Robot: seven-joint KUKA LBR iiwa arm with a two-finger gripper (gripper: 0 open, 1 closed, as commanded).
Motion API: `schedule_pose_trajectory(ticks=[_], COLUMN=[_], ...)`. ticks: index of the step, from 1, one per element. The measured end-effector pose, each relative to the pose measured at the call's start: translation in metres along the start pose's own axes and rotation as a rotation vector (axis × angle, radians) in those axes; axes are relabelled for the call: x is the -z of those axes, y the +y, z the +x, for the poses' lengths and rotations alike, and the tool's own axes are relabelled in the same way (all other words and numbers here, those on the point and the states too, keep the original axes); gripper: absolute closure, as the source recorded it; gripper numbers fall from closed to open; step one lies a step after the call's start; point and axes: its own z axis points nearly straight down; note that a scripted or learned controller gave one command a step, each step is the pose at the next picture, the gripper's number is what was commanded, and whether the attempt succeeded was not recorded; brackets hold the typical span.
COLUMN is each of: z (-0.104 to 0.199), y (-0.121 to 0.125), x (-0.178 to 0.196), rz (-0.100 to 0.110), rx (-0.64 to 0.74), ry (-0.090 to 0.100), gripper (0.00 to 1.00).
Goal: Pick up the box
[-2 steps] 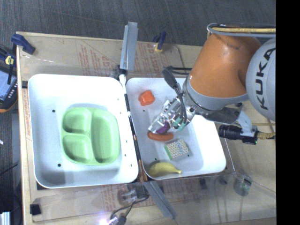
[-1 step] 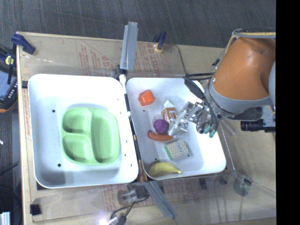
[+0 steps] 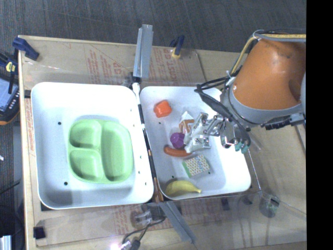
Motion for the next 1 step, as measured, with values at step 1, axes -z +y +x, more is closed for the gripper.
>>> schedule_pose_trajectory(ticks=[1], z=[-0.0042], y=[-0.0073], x=[-0.0096], rz=[-0.001], rx=[0.476], ry=[0.003], gripper=[1.0])
